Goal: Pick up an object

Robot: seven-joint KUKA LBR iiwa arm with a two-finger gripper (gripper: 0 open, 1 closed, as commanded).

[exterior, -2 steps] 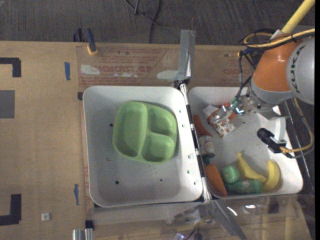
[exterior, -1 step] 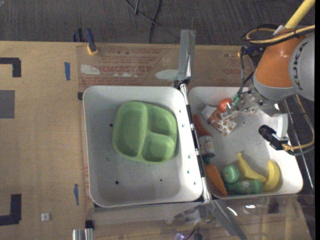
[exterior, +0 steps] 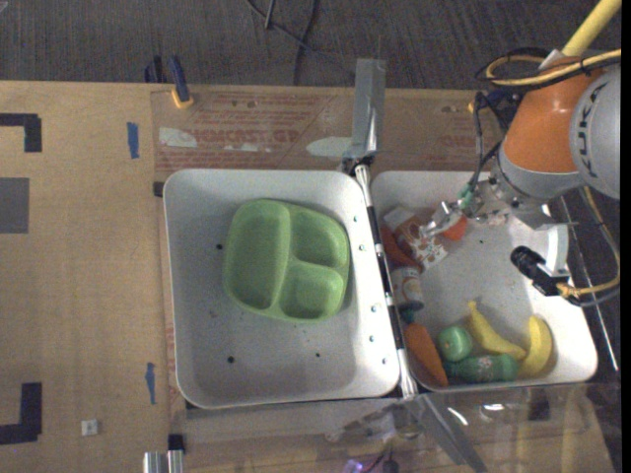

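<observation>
Reaching in from the right, the arm [exterior: 557, 126] positions the gripper [exterior: 446, 227] low over the upper left area of the right bin [exterior: 582, 358], among small items there; whether its fingers are spread or pinching anything cannot be told. Along that bin's lower edge lie two bananas [exterior: 513, 338], a green ball [exterior: 455, 342] and a carrot [exterior: 426, 354]. The left bin [exterior: 187, 294] holds a green divided plate [exterior: 288, 259].

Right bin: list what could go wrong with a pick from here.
1. The gripper is low over crowded items by the right bin wall, so it may catch two or none.
2. The bananas and carrot lie packed together; one could drag the others.
</observation>
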